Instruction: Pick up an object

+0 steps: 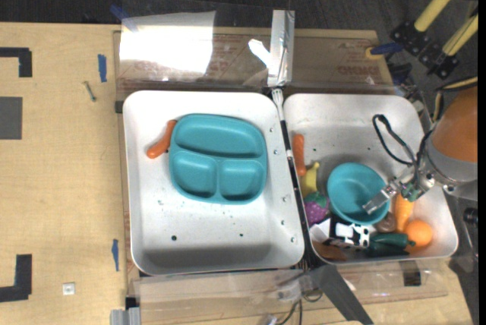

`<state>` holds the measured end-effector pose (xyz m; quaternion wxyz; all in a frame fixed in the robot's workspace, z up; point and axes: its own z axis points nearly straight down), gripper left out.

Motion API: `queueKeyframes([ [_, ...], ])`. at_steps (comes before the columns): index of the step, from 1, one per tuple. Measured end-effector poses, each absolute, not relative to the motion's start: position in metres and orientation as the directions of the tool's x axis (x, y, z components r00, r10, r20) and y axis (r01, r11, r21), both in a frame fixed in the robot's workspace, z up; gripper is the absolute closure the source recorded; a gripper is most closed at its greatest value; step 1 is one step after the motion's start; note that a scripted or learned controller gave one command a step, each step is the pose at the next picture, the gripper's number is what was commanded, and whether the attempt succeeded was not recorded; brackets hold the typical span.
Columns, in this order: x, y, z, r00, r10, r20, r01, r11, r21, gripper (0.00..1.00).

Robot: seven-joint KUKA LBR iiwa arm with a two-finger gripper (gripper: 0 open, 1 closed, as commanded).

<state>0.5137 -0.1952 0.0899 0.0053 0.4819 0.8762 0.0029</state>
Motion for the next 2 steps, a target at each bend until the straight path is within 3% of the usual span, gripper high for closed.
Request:
queueKeyframes([
  [1,0.501,-0.201,0.090,-0.457,0.890,0.010,0.890,0.456,0.021,0.00],
  [2,0.504,-0.207,0.105,-0.450,0.893,-0.011,0.892,0.450,0.028,1.00],
])
